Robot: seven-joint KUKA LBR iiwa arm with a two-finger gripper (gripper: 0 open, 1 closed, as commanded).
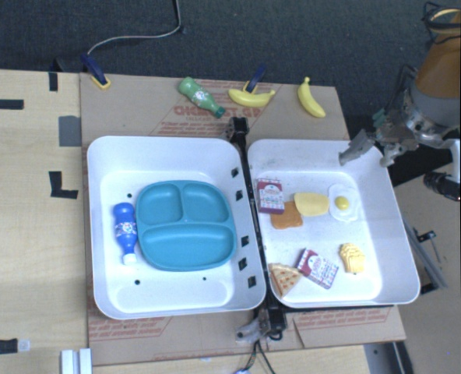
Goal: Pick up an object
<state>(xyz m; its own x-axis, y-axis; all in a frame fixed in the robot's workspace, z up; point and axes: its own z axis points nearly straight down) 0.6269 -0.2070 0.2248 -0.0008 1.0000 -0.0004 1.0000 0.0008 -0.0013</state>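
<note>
Seemingly the fingers (368,148) are hanging at the right bin's (398,232) upper right corner, gripping nothing; whether they are spread or closed I cannot tell. Nothing is being lifted yet: fried egg (342,204), carton (270,195) and fries (353,258) are all lying in that bin.

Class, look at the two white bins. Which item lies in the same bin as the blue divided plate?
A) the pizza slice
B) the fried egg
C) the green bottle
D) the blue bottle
D: the blue bottle lies just left of the blue divided plate inside the left bin, white cap toward the camera.
</note>
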